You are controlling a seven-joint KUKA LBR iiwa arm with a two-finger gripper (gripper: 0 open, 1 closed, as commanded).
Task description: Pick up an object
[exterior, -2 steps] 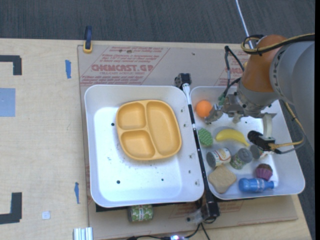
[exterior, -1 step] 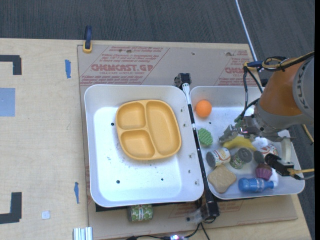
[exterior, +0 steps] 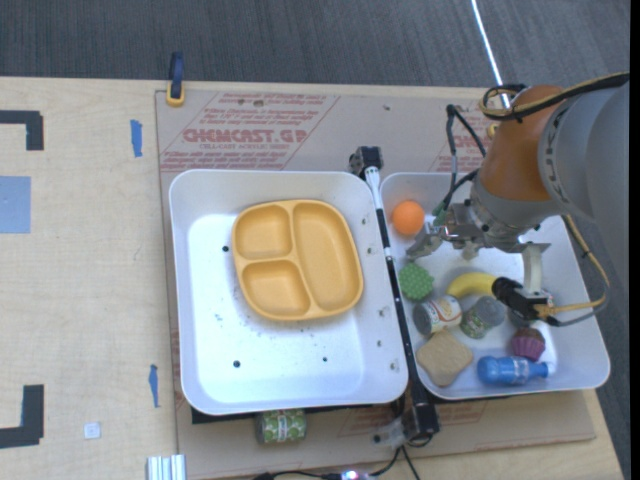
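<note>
The gripper (exterior: 432, 246) is poised low over the right bin (exterior: 590, 363), beside the orange ball (exterior: 407, 217) — nothing lifted yet; finger spread cannot be told. A descent onto one object is needed next.

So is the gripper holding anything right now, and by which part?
Cannot be told: the gripper hangs over the right bin near the orange ball.

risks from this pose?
The gripper sits low in the right bin, over a tight cluster: orange ball, green ball, banana. A descent may push items aside rather than grasp one. The cable trailing over the bin could snag objects.
</note>
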